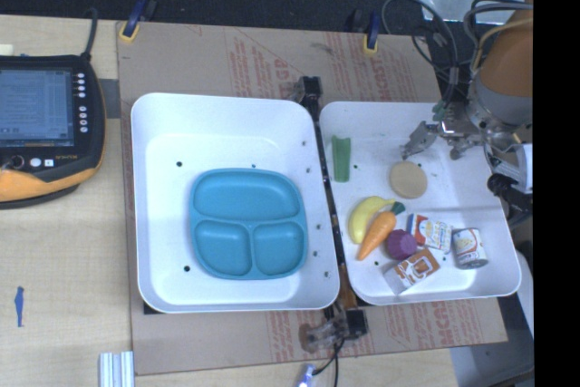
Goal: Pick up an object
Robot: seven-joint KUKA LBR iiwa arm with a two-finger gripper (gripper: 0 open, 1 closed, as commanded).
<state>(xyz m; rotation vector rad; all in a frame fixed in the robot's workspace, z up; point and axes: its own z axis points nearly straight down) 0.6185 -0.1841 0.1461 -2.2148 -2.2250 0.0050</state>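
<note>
My gripper (438, 143) hovers over the back of the right bin (362, 118), fingers spread open with nothing between them. Just below and left of it lies a round tan disc (409, 180). Toward the bin's front sit a yellow banana (365, 212), an orange carrot (376, 234), a purple plum-like piece (401, 243), a small red-and-white carton (431, 233), a can (468, 247) and a brown-and-white box (416, 268). A green stick (341, 159) lies along the bin's left wall.
The left bin (163, 131) holds a blue three-compartment plate (246, 222). A teach pendant (41, 127) rests on the bench at far left. Cables (426, 27) loop behind the right bin near the arm (503, 68).
</note>
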